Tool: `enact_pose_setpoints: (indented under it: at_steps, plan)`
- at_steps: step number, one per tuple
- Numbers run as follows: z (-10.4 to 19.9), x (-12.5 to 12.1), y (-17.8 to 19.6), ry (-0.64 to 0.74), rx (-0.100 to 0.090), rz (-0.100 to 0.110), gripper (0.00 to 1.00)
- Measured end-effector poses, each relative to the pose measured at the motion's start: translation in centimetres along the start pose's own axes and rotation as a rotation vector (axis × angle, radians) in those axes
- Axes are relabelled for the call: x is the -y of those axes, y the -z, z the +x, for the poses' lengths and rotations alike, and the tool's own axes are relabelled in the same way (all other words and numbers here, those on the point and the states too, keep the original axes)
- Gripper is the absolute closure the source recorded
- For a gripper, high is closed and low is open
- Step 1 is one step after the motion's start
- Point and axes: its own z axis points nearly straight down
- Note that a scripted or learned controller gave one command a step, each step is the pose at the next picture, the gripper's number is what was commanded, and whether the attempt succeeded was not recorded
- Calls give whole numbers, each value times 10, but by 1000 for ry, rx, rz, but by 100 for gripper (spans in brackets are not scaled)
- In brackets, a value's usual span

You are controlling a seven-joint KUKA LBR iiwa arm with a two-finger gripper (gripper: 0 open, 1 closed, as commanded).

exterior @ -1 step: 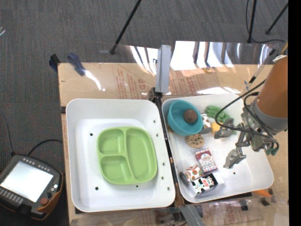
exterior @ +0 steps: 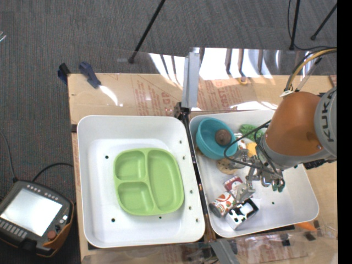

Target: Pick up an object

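Two white bins sit side by side. The left bin (exterior: 93,147) holds one green divided plate (exterior: 148,180), well away from the gripper (exterior: 254,181). In the right bin (exterior: 300,199), one blue bowl (exterior: 212,139) lies just up-left of the gripper. A small pile of packets (exterior: 234,199), red, white and black, lies just below it, none gripped. Whether its fingers are apart or closed, I cannot tell.
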Motion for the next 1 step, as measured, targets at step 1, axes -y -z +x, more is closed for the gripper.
enact_pose_setpoints:
  at_steps: [1]
  plan:
    - [-79, -29, -17, -120, -10, -6, 0]
